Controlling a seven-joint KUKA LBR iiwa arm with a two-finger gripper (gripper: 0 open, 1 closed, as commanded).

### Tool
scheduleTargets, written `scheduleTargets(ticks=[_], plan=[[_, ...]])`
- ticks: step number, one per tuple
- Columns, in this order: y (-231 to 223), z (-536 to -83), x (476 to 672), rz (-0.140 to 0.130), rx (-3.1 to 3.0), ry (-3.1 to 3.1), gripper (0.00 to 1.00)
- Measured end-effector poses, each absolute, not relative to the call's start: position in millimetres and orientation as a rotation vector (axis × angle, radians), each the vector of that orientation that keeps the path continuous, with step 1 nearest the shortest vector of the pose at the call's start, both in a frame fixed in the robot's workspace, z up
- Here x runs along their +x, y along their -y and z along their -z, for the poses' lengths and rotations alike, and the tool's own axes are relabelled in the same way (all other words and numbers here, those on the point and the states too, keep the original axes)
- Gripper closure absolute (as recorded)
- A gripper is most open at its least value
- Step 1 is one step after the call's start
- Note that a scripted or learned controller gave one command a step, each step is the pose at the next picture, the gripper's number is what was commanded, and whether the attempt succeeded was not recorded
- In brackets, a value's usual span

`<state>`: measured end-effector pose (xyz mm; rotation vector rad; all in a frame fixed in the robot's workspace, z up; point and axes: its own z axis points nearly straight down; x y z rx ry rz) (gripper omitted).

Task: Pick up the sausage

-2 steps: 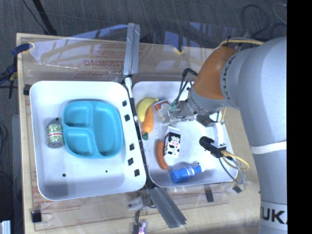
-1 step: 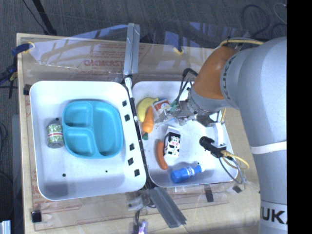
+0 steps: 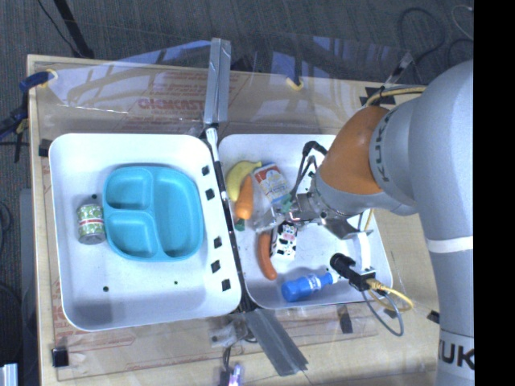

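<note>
With the jaws' state impossible to tell, the gripper right of centre risks seizing the crowding carton instead of the sausage.

Robot arm: smooth grey cylindrical plastic-looking links, a glossy orange band above the wrist, thin black cables looping at the wrist, and partial black lettering, apparently "KU", on the lower link.

Sausage lies in right bin, left of bottle.
</note>
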<state>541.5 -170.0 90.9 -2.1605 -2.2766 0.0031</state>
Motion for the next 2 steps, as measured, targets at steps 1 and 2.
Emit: scheduleTargets(ticks=[1,2], plan=[[170.3,-101.0,542.4,-0.004,-2.156,2.282,1.00],[135.3,-183.6,504.0,0.000,-2.146,2.292,1.00]])
